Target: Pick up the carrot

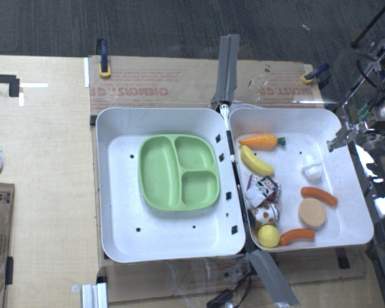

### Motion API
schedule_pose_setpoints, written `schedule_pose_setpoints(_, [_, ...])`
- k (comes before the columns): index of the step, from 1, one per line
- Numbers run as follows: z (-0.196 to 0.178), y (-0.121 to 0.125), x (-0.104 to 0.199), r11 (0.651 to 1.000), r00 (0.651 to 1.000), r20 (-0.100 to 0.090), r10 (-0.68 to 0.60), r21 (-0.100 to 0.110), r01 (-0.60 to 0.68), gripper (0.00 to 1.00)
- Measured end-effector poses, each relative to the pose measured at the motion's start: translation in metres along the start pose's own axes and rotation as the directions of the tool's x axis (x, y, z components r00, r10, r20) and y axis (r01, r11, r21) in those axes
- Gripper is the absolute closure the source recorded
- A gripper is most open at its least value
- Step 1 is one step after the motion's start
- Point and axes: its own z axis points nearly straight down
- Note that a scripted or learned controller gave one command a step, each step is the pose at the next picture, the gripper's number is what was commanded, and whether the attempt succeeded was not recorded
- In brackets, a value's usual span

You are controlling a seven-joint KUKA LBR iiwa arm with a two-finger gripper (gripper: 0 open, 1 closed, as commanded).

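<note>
Green plate (178, 172) in left bin (109, 191), carrot (259, 141) in right bin (346, 236)

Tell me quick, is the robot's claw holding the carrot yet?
Gripper: cannot be told, too small and blurry at the right bin's edge. The carrot lies in the bin, apart from it.

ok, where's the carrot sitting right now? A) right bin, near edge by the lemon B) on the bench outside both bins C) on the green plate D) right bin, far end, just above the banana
D: the carrot lies in the right bin near its far wall, directly above the banana, well away from the green plate in the left bin.
</note>
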Motion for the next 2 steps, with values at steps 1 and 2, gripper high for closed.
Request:
schedule_pose_setpoints(1, [-0.058, -0.004, 0.000, 0.992, 0.992, 0.002, -0.124, -0.003, 0.124, 0.00])
schedule_pose_setpoints(2, [0.046, 0.085, 0.028, 0.960, 0.960, 0.001, -0.279, -0.002, 0.279, 0.00])
